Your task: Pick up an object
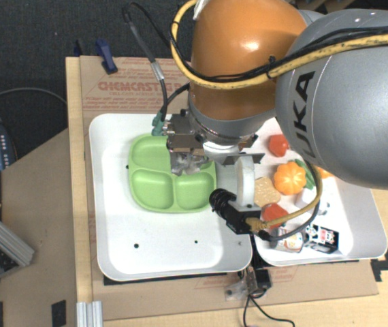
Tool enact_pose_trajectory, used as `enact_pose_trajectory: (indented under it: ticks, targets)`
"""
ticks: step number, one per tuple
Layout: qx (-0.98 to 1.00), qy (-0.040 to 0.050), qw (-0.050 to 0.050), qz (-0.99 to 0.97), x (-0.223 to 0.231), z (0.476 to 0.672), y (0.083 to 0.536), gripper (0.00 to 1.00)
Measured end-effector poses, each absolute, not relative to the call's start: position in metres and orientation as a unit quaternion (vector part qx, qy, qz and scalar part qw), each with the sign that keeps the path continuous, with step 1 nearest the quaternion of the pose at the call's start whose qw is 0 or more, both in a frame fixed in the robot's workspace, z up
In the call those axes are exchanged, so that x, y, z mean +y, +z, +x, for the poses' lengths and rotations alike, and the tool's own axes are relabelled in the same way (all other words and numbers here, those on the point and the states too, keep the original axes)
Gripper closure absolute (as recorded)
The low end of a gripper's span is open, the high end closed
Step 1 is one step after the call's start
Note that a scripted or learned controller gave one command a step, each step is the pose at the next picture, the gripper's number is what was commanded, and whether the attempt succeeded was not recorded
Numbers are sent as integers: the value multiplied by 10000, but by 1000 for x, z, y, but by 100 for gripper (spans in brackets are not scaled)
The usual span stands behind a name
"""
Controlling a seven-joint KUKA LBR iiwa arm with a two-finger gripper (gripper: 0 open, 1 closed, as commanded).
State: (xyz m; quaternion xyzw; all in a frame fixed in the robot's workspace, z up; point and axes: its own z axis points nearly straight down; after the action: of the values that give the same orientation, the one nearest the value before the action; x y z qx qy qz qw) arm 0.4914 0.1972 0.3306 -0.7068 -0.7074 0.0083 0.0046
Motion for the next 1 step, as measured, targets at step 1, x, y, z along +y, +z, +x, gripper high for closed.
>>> enact_pose_trajectory:
  ticks: [1]
  targets:
    - [-7039, -17, -21, -7103, 114, 480, 377, 100]
